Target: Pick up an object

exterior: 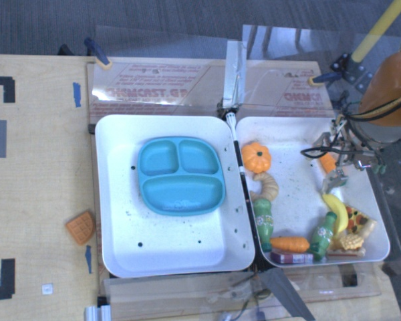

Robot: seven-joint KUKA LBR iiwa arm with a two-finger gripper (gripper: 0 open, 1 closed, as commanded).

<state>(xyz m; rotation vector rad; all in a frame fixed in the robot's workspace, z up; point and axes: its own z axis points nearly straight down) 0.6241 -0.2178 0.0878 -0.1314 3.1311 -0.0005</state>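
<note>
So the stuff to grab is all piled in the right bin [291,136]: a little orange pumpkin [256,158] sits near its upper left corner, with a tan curled pastry thing [268,187] just below it, then a green bottle-like piece [262,221] along the left wall. Down along the front edge there's a carrot [290,244] lying flat, a dark bar [291,258] just under it, another green bottle [323,234] leaning next to it, and a banana [335,210] running up from there, touching a pizza slice [357,221] and some corn-coloured piece [348,243] in the lower right corner. The gripper [337,160] is down in the upper right part of that bin, above the banana, with a small orange thing [328,162] right at its tip. Honestly can't tell whether the jaws are spread or pinching it, too much cable and metal clutter there. The arm [387,89] comes in from the right with its orange band. The left bin [113,199] holds a blue divided plate [181,175], nothing on it. Out on the table [33,179] to the left lies a small waffle-looking cracker [81,227].
</note>
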